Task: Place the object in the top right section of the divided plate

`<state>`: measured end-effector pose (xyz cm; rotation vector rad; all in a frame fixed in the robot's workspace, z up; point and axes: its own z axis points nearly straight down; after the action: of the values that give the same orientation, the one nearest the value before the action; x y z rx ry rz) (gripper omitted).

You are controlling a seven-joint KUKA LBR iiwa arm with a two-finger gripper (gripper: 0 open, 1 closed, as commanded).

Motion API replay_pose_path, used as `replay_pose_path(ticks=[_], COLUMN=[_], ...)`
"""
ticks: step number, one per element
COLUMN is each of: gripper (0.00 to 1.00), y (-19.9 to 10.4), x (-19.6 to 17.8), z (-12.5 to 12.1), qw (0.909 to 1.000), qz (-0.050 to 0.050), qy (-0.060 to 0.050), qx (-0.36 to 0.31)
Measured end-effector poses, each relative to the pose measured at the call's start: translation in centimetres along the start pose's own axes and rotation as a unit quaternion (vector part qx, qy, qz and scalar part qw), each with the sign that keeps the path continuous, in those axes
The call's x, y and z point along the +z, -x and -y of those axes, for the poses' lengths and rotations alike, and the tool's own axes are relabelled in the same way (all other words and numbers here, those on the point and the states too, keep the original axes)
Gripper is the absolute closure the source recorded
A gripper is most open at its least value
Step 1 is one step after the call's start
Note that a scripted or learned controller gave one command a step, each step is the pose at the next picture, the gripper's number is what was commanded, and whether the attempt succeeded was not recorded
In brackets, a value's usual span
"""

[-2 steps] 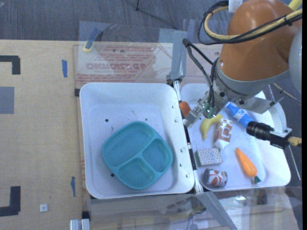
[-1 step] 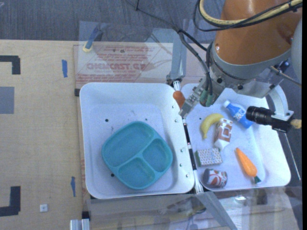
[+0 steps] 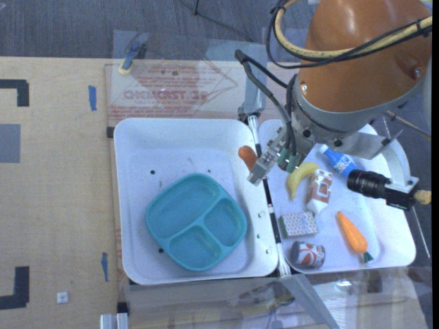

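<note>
A teal divided plate (image 3: 197,221) lies in the left white bin (image 3: 137,149), toward its front. It has one large section and two smaller ones, all bare. My gripper (image 3: 261,164) hangs over the rim between the two bins, above and to the right of the plate. A small orange-red object (image 3: 246,155) sits right against the gripper's left side, just inside the left bin's right wall. The view does not settle whether that object is held or only beside the gripper.
The right bin (image 3: 401,252) holds a banana (image 3: 300,177), a small carton (image 3: 319,188), a blue bottle (image 3: 339,162), a carrot (image 3: 352,233), a checkered block (image 3: 300,223) and a can (image 3: 306,253). The arm's orange body (image 3: 357,46) covers that bin's back.
</note>
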<state>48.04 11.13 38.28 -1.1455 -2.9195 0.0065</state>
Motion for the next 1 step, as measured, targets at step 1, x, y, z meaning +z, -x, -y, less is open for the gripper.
replay_pose_path(ticks=[1], gripper=[1.00], y=[-1.76], x=[6.24], z=[-1.91], qw=[0.9893], qz=[0.000], qy=[0.000], qx=[-0.146])
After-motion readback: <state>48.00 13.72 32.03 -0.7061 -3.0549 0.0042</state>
